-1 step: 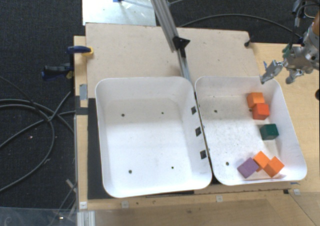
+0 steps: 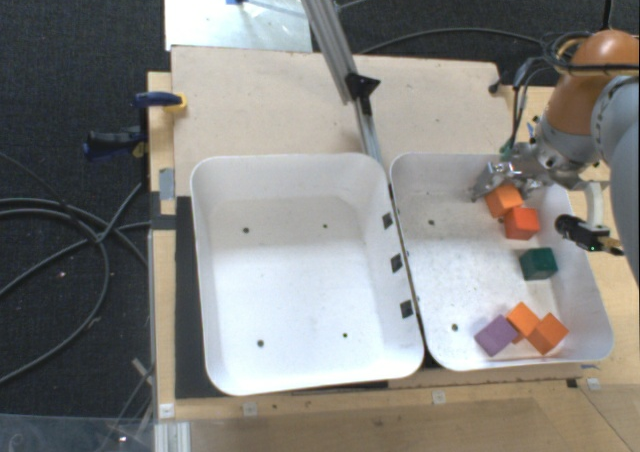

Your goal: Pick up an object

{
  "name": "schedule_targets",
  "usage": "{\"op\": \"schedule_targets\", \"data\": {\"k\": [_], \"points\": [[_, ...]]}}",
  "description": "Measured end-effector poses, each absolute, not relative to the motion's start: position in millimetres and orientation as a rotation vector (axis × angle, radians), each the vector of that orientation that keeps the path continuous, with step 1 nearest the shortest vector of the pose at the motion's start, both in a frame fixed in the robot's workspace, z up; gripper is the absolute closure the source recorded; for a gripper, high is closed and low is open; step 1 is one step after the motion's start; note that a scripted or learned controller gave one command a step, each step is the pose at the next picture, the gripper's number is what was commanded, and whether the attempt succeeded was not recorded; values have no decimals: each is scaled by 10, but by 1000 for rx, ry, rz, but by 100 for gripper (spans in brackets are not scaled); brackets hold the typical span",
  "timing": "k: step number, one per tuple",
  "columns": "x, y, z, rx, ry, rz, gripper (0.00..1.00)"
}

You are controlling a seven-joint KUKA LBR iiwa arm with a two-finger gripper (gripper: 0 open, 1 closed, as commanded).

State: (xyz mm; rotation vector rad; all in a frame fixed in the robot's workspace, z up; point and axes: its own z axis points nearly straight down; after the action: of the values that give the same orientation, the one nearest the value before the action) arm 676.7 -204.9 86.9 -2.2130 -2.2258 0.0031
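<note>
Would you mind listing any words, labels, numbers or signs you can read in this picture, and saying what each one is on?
None: no readable text here.
The small dark tabs along the edge of the left bin are plain marks, too small to show any writing.
The blocks in the right bin, such as the green block, have bare faces.

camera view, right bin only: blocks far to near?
Orange block by the gripper → red-orange block → green block → orange pair at the front, with the purple block alongside it.
</note>
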Motion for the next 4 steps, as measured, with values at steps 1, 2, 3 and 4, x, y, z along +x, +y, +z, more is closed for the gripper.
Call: {"op": "schedule_targets", "data": {"k": [1,2,3,4], "points": [[6786,-2057,1027,-2215,-2236,0,100],[6612,-1226,915,-2210,-2235,-4,100],[6740,-537,1960,-2213,-2239,-14,100],[6535,-439,1900,-2213,-2228,1,100]]}}
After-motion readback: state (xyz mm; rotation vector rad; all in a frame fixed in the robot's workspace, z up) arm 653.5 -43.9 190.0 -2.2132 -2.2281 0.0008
